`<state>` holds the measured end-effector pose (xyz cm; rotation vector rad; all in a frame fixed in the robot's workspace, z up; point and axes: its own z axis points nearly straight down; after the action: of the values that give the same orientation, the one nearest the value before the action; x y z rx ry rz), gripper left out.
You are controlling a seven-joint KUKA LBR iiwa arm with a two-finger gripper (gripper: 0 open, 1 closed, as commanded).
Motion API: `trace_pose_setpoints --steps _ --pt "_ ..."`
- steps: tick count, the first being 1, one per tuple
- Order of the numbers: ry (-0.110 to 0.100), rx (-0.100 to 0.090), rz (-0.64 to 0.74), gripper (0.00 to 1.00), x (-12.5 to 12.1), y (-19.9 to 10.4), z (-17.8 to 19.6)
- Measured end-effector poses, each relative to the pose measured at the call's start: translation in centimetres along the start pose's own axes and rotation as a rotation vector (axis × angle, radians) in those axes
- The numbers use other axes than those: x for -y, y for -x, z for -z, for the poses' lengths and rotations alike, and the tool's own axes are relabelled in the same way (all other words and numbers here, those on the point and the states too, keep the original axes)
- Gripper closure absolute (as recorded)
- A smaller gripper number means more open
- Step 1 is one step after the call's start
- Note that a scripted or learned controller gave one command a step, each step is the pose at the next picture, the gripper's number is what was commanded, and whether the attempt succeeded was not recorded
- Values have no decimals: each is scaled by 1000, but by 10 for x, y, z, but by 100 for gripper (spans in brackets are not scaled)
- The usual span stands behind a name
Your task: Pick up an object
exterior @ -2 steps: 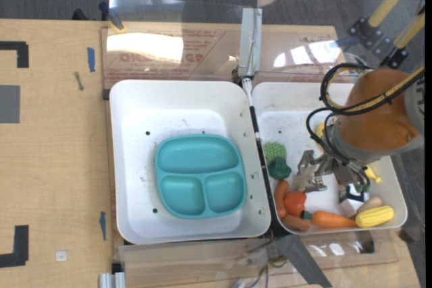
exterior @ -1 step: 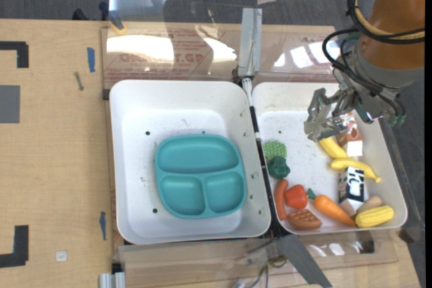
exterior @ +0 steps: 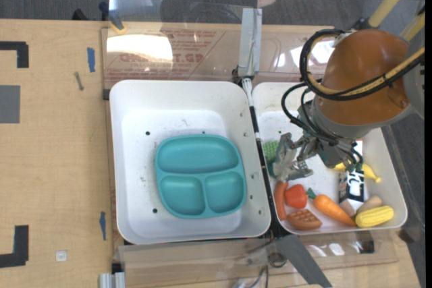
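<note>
Camera view: the hand [exterior: 291, 162] hangs low over the near-left part of the right bin [exterior: 393, 172], its fingers standing narrowly apart with nothing seen between them, just above a red tomato [exterior: 295, 195] that lies between a slim red piece [exterior: 279, 197] by the bin's left wall and a carrot [exterior: 331, 208], with a brown ribbed piece [exterior: 304, 219] at the near rim, a corn cob [exterior: 374, 216] at the near-right corner and a green item [exterior: 271, 149] partly hidden behind the hand. These look like light, rigid plastic play foods with smooth, somewhat slippery skins, so the tomato is judged best taken across its widest middle, the carrot across its thick end. The left bin [exterior: 128, 145] carries a teal divided plate [exterior: 200, 175], well apart from the hand.
</note>
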<state>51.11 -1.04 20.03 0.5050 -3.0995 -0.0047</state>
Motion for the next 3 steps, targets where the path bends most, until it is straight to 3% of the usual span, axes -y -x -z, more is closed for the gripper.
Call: trace_pose_setpoints --steps 1,2,3 --pt "-6 12 147 100 10 41 69" --pt "-7 19 145 100 10 43 79" --pt "-3 3 -162 100 -3 -19 53"
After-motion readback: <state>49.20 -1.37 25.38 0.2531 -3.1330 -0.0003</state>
